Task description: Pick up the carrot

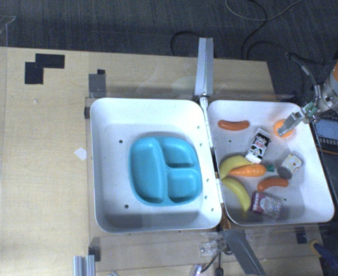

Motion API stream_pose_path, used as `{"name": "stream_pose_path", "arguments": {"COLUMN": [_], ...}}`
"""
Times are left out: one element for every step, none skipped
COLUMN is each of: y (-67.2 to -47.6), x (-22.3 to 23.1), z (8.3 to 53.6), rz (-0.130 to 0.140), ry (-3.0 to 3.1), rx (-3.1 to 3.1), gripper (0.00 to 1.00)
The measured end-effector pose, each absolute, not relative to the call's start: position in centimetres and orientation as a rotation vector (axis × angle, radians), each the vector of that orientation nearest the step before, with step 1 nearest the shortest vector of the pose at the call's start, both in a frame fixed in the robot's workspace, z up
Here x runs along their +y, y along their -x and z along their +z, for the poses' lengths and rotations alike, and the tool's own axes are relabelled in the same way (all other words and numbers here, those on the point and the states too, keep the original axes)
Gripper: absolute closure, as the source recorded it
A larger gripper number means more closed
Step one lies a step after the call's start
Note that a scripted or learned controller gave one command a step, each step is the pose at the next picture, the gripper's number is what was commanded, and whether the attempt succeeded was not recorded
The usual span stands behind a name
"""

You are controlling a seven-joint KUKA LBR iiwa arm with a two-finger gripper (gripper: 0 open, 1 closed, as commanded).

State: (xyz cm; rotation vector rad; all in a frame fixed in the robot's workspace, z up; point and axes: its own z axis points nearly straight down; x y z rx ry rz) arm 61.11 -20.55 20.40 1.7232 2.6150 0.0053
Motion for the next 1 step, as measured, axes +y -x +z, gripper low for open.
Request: {"name": "stream_pose_path", "arguments": {"y": [-62.58], "x": [-20.69], "z": [12.09], "rz": [0.014], "ry": [-1.477], "rx": [2.738], "gripper": [0.00]}}
